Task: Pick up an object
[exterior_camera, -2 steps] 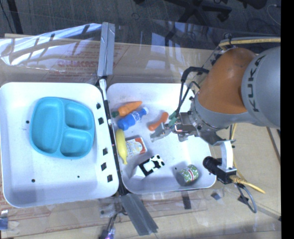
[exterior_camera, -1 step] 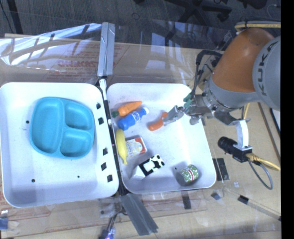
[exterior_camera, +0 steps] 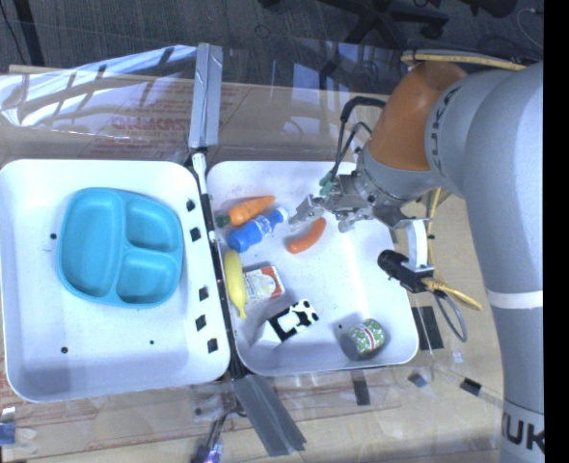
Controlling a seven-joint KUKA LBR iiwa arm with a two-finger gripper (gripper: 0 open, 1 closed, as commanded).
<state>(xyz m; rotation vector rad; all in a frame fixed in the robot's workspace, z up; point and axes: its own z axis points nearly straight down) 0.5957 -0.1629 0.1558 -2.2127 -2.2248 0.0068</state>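
Observation:
My gripper (exterior_camera: 325, 204) hangs low over the upper middle of the right bin (exterior_camera: 392, 287), on the grey arm with its orange band (exterior_camera: 412, 114). Just below and left of it lies an orange-red sausage (exterior_camera: 306, 235), very close to the gripper's tip. Left of the gripper, a carrot (exterior_camera: 251, 207) sits above a blue bottle (exterior_camera: 254, 230). A banana (exterior_camera: 234, 280) lies along the bin's left wall, beside a small red and white packet (exterior_camera: 264, 283). Nearer the front sit a black and white toy (exterior_camera: 292, 319) and a green patterned ball (exterior_camera: 365, 337).
The left bin (exterior_camera: 24, 287) holds a blue divided plate (exterior_camera: 121, 246). A clear plastic sheet (exterior_camera: 101, 95) covers the bench behind the bins. A black part (exterior_camera: 400, 266) juts out from the arm over the right bin's right side.

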